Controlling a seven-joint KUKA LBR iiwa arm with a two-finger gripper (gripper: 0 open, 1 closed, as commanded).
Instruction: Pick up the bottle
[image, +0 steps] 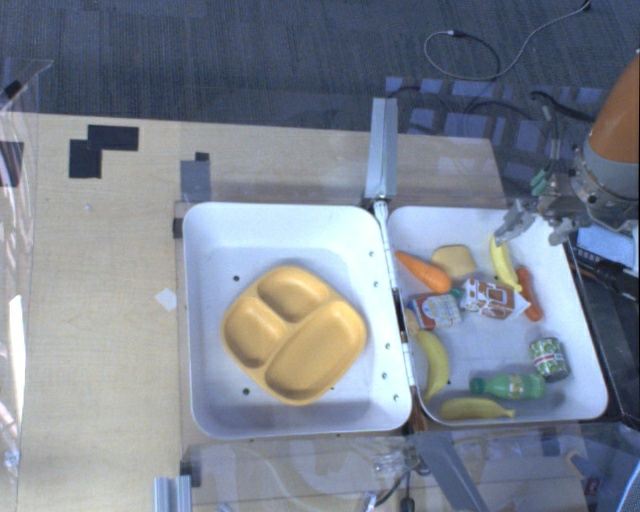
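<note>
So the bottle (510, 386) is the green one lying flat on its side in the right bin (590, 345), down by that bin's near edge. Everything else I'll place off the bottle, working from closest to the camera and going back.

Touching or nearly touching the bottle on its near-left side is a banana (476, 408), right against the bin's front wall. Just right of the bottle and a hair further back sits a small green can (549, 359). Left of the bottle there's a second banana (434, 361) running front to back. Further back from the bottle is a little carton (494, 298) and some kind of packet (437, 311), then a carrot (423, 271), a tan bread-roll-looking thing (454, 261), and a third banana (503, 264) near the far wall. Way off to the bottle's left, the other bin has a yellow divided plate (293, 333).

The gripper (535, 222) is well apart from the bottle, up beyond the bin's far right corner, so the bottle lies toward the camera and slightly left of it. It looks spread open with nothing between the fingers, though it's small in frame.

Key thing I'd guess: the bottle's long axis runs left-right, cap end pointing left, so the fingers probably want to close across it front-to-back. The can and banana crowd both ends, not the sides.
</note>
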